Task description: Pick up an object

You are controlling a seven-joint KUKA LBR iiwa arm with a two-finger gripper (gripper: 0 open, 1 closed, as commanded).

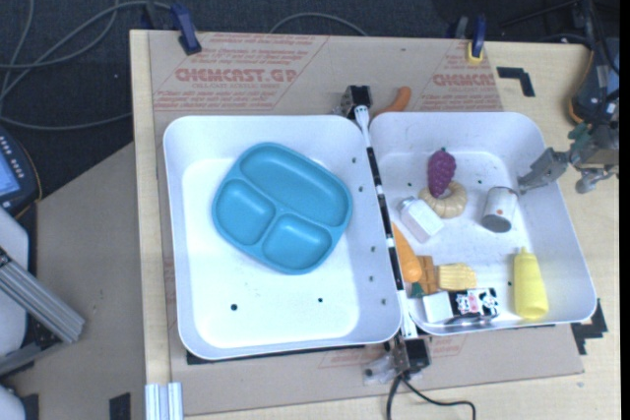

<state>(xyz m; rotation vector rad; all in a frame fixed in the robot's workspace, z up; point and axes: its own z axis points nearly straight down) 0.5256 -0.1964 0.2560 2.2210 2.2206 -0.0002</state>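
The right bin holds several small objects. Among them are a purple bunch of grapes, a tan bulb-shaped piece, a white block, a silver can lying on its side, a yellow bottle, an orange carrot-like stick, a yellow block and a black-and-white item. My gripper hangs over the bin's right rim, just right of the can. It stands open with nothing between its fingers.
The left bin carries a blue divided plate. An orange item lies on the board behind the bins. Clamps hold the board's back edge. Cables run across the dark floor beyond it.
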